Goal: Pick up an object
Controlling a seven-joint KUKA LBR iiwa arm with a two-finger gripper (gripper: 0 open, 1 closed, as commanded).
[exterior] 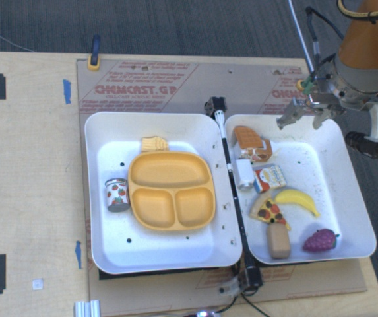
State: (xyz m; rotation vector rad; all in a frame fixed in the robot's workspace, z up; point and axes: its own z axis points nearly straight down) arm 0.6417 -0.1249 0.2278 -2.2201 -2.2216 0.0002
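In the camera view, the gripper (303, 117) hangs above the far edge of the right bin (347, 197), at the end of the grey arm with the orange band. Its two fingers are spread apart with nothing between them, and it is well apart from all the objects.

The things to pick lie in the right bin, mostly along its left side. Nearest to the gripper is a brown toy bread (252, 144), blocky with a rough-looking top. Below it stand a small white block (244, 173) and a small printed carton (270, 177), just beside each other. Then come a pizza slice (270, 211), flat and triangular, a yellow banana (296, 201), curved and smooth, a tan block (279, 242) like a short loaf, and a purple grape bunch (320, 240), bumpy, near the bin's near corner.

I judge all of them to be light, stiff plastic toys, not fragile but probably a little slippery. The banana lies rather free, so it seems the easiest: the fingers should close across its narrow middle. The flat pizza slice offers little to hold.

The left bin (99, 177) holds a yellow divided plate (171, 190) with three compartments, a small printed can (117, 195) touching or just beside its left rim, and a yellow ridged piece (154, 143) at its far rim.
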